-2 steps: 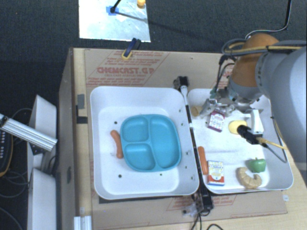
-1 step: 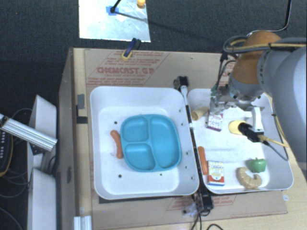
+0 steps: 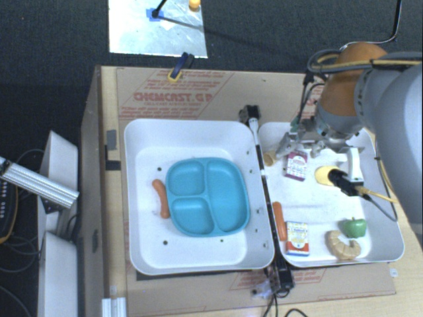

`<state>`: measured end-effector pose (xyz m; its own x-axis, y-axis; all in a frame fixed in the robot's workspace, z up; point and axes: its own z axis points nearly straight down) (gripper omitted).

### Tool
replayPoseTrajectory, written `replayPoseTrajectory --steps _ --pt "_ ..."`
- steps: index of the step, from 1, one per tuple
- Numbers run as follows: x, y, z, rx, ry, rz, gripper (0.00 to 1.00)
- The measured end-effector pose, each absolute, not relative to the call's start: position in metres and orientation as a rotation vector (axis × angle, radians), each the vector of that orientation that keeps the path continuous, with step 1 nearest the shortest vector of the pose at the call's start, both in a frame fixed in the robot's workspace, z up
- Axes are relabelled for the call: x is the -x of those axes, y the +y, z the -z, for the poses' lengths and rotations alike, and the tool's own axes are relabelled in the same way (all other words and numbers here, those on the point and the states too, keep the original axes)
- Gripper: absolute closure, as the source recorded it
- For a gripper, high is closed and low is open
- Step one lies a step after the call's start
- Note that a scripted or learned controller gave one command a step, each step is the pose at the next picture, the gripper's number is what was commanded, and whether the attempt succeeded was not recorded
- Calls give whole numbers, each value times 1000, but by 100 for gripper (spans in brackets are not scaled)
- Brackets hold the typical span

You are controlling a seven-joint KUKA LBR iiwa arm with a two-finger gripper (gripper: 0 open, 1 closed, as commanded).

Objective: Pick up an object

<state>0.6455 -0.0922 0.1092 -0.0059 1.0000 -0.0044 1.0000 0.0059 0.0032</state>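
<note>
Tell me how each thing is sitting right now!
Blue tray: flat in the left bin, nothing in its compartments.
Sausage: lying beside the tray.
Second sausage: lying along the right bin's left wall.
Purple box: lying flat under the arm.
Orange box: lying flat.
Green pepper: upright.
Croissant: lying near the front wall.

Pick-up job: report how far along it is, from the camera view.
Done: the arm has reached over the right bin, and its gripper is above the small purple-and-white carton. In hand: nothing visibly lifted; the carton lies on the bin floor, as do the yellow item, green pepper, croissant and sausage. Left: the grasp and lift. The gripper's state is hard to read from here.
</note>
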Motion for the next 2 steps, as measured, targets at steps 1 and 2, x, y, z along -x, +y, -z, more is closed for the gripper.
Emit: replayPoseTrajectory --steps 1,2 --pt "-630 -99 -85 -2219 2219 2 0" --pt "-631 -97 -96 -2215 2222 -3 100"
